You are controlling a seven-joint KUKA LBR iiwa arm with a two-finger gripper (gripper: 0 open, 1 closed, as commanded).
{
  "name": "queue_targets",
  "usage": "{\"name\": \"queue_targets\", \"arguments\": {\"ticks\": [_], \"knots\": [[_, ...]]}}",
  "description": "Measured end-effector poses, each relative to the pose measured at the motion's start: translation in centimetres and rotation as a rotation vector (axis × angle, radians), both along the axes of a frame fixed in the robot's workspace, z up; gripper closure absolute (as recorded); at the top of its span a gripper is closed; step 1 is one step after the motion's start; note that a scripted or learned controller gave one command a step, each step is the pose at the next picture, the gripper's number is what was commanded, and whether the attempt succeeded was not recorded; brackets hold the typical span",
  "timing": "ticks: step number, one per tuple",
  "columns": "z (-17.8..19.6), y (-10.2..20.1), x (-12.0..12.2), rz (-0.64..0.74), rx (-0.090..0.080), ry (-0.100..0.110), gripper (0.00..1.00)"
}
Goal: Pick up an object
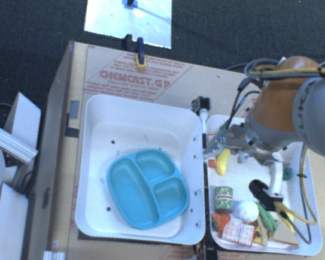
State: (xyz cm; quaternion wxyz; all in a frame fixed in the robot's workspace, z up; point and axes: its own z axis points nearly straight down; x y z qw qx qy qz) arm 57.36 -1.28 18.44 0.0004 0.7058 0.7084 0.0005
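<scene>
Bench (153, 73) — brown sheet with red lettering on top. Two white bins side by side — left bin (96, 147), right bin (310, 236) at right edge. Clamp (140, 53) at far edge.

bright, even light | soft shadows | mild blur overall

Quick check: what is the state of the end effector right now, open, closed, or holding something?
End effector: over the right white bin, just above the yellow banana-shaped toy; whether it is open, closed or gripping cannot be told.
</scene>
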Motion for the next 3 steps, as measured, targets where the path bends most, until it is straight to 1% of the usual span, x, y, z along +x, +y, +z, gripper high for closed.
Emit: {"name": "queue_targets", "arguments": {"ticks": [1,2,3], "knots": [[0.0,-4.4,2.5,-0.003,-0.001,-0.001,0.0],[-10.1,-8.5,7.3,-0.001,-0.001,0.002,0.0],[-9.9,-7.3,3.9,-0.005,-0.005,-0.002,0.0]]}}
